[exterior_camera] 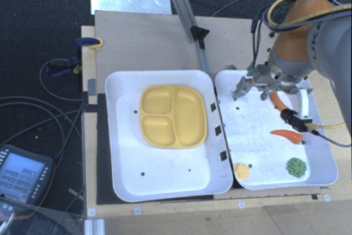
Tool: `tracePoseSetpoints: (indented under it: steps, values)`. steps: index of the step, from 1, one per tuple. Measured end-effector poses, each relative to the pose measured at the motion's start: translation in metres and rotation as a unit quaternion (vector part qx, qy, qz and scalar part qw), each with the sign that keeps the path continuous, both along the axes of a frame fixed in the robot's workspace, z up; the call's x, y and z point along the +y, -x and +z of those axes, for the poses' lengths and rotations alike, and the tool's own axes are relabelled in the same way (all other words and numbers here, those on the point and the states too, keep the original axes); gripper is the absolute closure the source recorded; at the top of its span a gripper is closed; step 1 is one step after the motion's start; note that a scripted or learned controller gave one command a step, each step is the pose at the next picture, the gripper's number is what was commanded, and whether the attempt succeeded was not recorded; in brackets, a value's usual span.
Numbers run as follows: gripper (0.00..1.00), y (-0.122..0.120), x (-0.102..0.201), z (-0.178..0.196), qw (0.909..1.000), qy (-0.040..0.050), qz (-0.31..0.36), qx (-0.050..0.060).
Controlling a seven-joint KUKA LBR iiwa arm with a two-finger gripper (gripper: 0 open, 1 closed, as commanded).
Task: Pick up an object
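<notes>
**Three bits of toy food waiting in the right bin**

Gripper point(246, 87) hovers at the bin's point(258, 181) 11 o'clock corner; can't tell its state. I'd drop straight over the carrot point(287, 135) at 3 o'clock. Broccoli point(296, 167) and yellow piece point(241, 170) sit lower.

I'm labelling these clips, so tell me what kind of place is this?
Probably a robotics lab test bench, not a kitchen: a grey arm works over two white bins, toy food such as a carrot lies in one, and a teach pendant and cables sit alongside.
</notes>
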State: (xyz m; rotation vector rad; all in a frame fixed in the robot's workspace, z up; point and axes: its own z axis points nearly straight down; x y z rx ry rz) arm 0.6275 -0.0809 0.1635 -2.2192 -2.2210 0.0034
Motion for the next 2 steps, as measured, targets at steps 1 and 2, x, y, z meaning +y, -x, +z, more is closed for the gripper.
tracePoseSetpoints:
  steps: [1, 2]
  values:
    - [0.00, -0.003, -0.010, -0.054, 1.0000, 0.0002, -0.001, 0.000]
    - [0.00, -0.003, -0.010, -0.073, 1.0000, 0.0001, 0.000, -0.001]
